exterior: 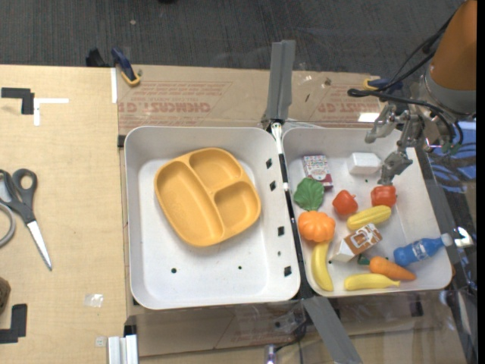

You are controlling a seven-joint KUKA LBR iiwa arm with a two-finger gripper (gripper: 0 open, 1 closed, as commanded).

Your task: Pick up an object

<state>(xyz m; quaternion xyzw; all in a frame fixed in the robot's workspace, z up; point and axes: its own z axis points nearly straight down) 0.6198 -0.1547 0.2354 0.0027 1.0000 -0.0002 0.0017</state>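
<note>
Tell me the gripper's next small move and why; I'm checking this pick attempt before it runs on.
Probably a short descent. The gripper hangs open over the right bin's upper part with nothing between its fingers. The white block lies just left of the fingertips and the red tomato just below them in the view. Which one it is lined up on is hard to tell, so lower slowly.

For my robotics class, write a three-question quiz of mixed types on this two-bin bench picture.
1. True or false: the yellow divided plate lies in the left bin.
2. Which lies nearest the gripper? A) white block B) blue bottle C) carrot
3. Fill in: the scissors lie outside the bins, on the ____ side of the view.

Key: 1 true; 2 A; 3 left.
</note>
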